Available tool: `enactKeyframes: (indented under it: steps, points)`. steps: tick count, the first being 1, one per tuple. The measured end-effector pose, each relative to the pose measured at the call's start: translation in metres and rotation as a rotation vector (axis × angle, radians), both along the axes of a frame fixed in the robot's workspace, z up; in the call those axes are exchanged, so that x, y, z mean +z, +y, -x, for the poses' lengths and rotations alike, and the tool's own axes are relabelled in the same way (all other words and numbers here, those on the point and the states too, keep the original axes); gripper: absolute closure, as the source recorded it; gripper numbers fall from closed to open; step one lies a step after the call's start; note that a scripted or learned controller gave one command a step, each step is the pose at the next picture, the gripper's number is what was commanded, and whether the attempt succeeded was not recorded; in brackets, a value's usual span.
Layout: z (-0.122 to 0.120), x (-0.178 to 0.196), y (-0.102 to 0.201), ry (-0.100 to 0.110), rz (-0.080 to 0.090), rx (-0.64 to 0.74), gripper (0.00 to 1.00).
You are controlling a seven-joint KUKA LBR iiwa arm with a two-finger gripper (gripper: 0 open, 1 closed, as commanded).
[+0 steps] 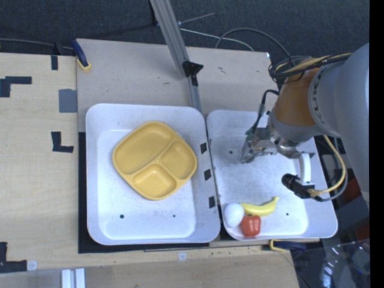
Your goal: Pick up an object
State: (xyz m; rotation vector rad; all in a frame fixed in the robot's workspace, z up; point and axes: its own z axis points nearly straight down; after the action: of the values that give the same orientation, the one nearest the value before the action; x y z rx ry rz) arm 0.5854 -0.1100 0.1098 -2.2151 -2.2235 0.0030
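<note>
In the right bin point(228, 131), near its front edge, lie a yellow banana point(261, 207), a white egg-shaped object point(233, 213) and a red pepper-like object point(251, 225), close together. My gripper point(247, 153) hangs over the middle of that bin, well behind these objects, pointing down toward the bin floor. Nothing shows between its fingertips. The grey arm with its orange band point(294, 104) reaches in from the right.
The left bin point(102, 215) holds a yellow divided plate point(154, 159). A metal pole point(171, 29) slants down to the seam between the bins. Cables loop around the arm's wrist at the right. Bare bin floor lies around the gripper.
</note>
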Motion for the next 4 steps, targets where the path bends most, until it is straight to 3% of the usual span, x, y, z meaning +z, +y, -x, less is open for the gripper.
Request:
enactKeyframes:
  steps: [1,3,4]
  points:
    - [-0.006,0.043,0.001,-0.005,0.001,-0.002,1.00]
    - [0.007,0.153,-0.002,-0.009,0.002,-0.003,1.00]
    - [-0.011,0.152,0.048,-0.003,0.000,0.003,1.00]
